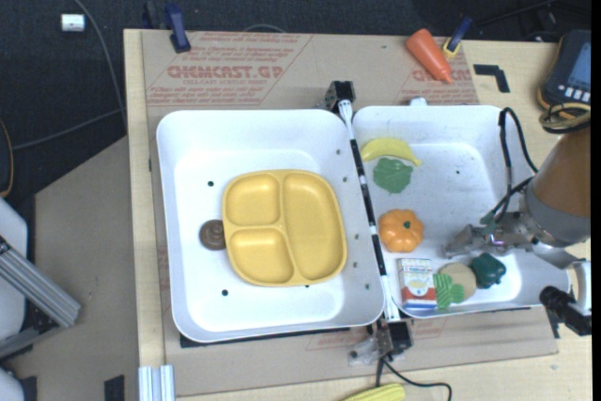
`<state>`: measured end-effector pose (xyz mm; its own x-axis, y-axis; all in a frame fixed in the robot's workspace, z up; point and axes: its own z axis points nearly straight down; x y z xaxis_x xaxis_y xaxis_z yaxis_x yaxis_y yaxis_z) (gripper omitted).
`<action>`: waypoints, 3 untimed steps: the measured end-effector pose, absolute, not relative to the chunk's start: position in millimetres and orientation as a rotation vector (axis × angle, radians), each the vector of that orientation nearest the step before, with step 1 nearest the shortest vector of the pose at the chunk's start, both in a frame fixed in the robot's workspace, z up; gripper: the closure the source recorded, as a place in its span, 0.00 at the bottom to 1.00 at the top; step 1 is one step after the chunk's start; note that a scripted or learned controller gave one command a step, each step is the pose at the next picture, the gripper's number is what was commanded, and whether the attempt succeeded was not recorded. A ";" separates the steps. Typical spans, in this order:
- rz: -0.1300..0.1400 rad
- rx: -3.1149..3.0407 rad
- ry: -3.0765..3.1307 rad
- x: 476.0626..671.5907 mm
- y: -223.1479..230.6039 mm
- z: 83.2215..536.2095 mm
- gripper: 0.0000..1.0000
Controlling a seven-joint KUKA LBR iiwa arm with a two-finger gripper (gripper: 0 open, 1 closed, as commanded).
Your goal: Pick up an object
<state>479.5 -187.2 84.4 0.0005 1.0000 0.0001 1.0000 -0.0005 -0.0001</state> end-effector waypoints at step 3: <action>0.000 -2.221 -2.221 479.0 -190.4 84.3 0.00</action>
<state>479.0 -190.4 84.3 0.0003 1.0000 0.0003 1.0000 -0.0003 -0.0004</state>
